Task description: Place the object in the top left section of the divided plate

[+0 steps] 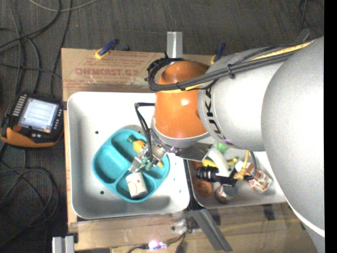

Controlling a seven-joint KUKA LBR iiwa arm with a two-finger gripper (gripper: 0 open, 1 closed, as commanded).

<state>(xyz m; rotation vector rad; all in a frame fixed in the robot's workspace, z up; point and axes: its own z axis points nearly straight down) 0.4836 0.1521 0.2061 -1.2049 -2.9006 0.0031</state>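
Camera view looks down at a slant on the bench, taken from left to right. At about nine o'clock, off the bench on the dark floor, lies an orange-edged teach pendant with a lit screen, black cables curling around it. Next comes the left white bin, with a brown cardboard sheet lying beyond its far edge, toward twelve o'clock. Inside the left white bin, toward its five o'clock part, sits the teal divided plate, turned at an angle. A white boxy object with a small printed mark rests in the plate's compartment nearest six o'clock. Just above it, at the plate's two o'clock side, the gripper comes down over the plate's ridges; a small yellow object sits right beside the fingers, together with something greenish, but whether the fingers are clamped on it or spread, I cannot tell. Above the gripper rises the arm, its orange band at centre and its grey body covering the three o'clock side. Below it, at about four o'clock, the right white bin holds a jumble of small items, among them a dark bottle and reddish-brown pieces.
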